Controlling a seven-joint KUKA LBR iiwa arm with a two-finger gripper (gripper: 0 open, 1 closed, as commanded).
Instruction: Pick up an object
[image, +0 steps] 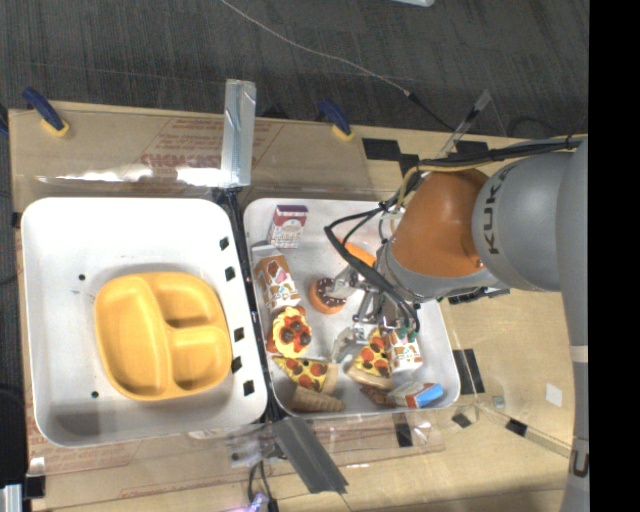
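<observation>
Roughly, a pick in mid-approach, arm low over the right bin.

Arm: grey link and orange band (440, 225) cover the bin's upper right; wrist points down and toward the left.
Gripper (368, 318): metal parts hang just above the toys in the middle of the right bin; too cluttered with cables and glare to tell how it stands, and nothing is seen held.
Right bin (258, 215): crowded with toy food.
Nearest candidates: small carton (404, 352) and pizza slice (372, 360) sit just below the gripper, touching each other; donut (327, 294) lies just to its left.
Others: second carton (288, 226) at the top edge; wrapped bar (277, 281), a pizza slice (291, 331) and another pizza slice (308, 373) along the left wall; blue piece (429, 395) in the lower right corner.
Left bin (40, 225): holds a yellow divided tray (160, 332), well apart from the action.
Judgement: object not yet lifted.
Doing it well: choose one item, probably the carton, since it stands taller than the flat slices; centre over it, descend straight, avoid clipping the touching slice, and confirm a grasp before raising.
</observation>
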